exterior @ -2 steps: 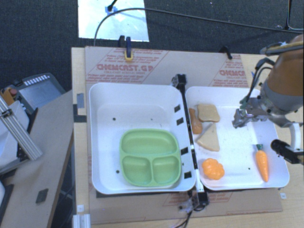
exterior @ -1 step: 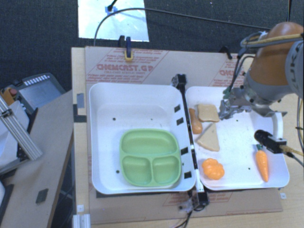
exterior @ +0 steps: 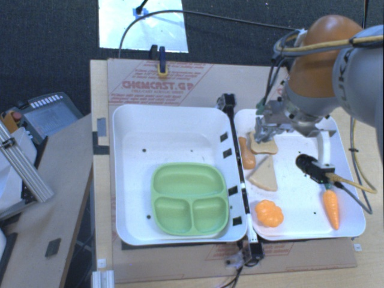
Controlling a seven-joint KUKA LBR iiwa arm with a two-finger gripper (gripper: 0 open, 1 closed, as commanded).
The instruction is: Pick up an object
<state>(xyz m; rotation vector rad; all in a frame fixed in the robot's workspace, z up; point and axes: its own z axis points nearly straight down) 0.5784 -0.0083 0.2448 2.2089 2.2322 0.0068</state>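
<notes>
The gripper (exterior: 262, 135) hung low in the right bin (exterior: 345, 161), over a tan bread slice (exterior: 264, 146) near the divider; it seemed to touch the slice, but whether it was spread or closed could not be told. Just beside lay a second slice (exterior: 264, 176), a hot dog (exterior: 246, 155), an orange pumpkin (exterior: 269, 213) and a carrot (exterior: 332, 207). The left bin (exterior: 168, 125) held a green tray (exterior: 189, 198).

bins 2 (exterior: 174, 116) | green tray 1 (exterior: 189, 198) | bread slices 2 (exterior: 264, 176) | carrot 1 (exterior: 331, 208)
</notes>
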